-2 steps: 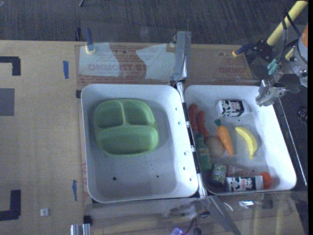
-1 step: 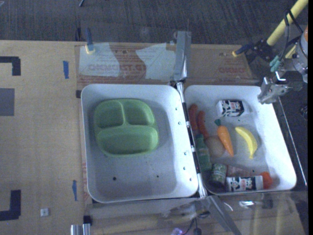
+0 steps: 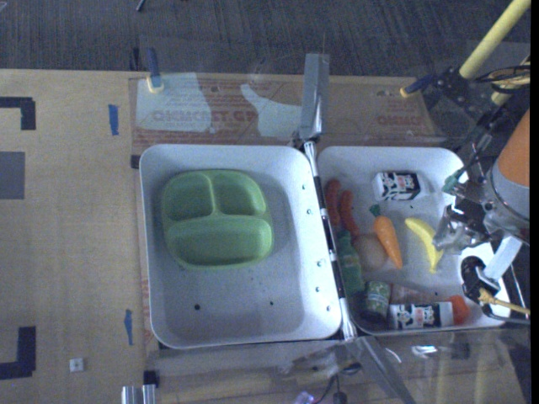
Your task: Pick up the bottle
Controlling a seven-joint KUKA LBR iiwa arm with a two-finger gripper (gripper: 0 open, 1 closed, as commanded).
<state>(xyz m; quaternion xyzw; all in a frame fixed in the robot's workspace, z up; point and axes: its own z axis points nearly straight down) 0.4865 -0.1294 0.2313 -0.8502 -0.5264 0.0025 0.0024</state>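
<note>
**Bottle lies off toward the divider, lengthwise along the bin wall**

The gripper hangs over the right side of the right bin; whether it is spread or closed I cannot tell — the wrist hides it. The green bottle lies well away from the claw, on its left and slightly nearer the camera, just beside the wall dividing the two bins. Its long axis runs roughly parallel to that wall. Between claw and bottle lie a carrot and a banana. My reading: the claw must cross over these and close across the bottle's narrow width.
</note>
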